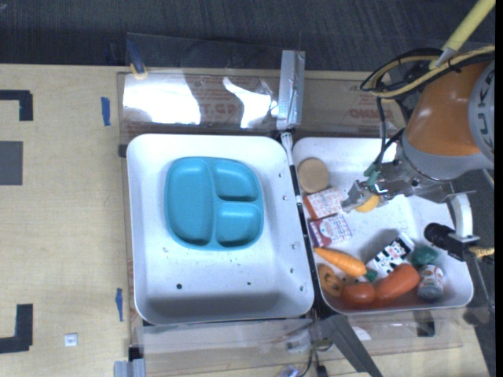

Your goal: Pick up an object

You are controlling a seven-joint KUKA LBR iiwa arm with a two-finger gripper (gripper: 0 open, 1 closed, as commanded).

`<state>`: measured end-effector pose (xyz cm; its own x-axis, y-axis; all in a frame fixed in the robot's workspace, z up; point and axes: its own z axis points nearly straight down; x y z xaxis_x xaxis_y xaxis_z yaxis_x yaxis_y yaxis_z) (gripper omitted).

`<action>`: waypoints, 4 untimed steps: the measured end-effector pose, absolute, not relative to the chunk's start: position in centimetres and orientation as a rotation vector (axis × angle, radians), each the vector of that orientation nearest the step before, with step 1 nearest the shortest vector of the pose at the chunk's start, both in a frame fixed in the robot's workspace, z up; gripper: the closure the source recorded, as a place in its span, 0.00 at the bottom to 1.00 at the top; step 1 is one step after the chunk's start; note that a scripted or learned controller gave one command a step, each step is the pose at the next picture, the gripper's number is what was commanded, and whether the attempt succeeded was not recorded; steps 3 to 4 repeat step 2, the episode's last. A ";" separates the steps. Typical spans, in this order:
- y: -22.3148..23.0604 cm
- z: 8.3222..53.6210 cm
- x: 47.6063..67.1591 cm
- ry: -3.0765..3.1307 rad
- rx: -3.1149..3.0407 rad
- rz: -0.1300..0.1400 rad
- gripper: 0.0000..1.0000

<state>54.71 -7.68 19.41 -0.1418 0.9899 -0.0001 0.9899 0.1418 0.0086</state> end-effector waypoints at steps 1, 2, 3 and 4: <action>-6.7 25.4 54.8 2.282 2.153 0.004 1.00; -6.7 26.3 54.8 2.283 2.151 0.002 1.00; -6.7 26.3 54.8 2.283 2.151 0.002 1.00; -6.7 26.3 54.8 2.283 2.151 0.002 1.00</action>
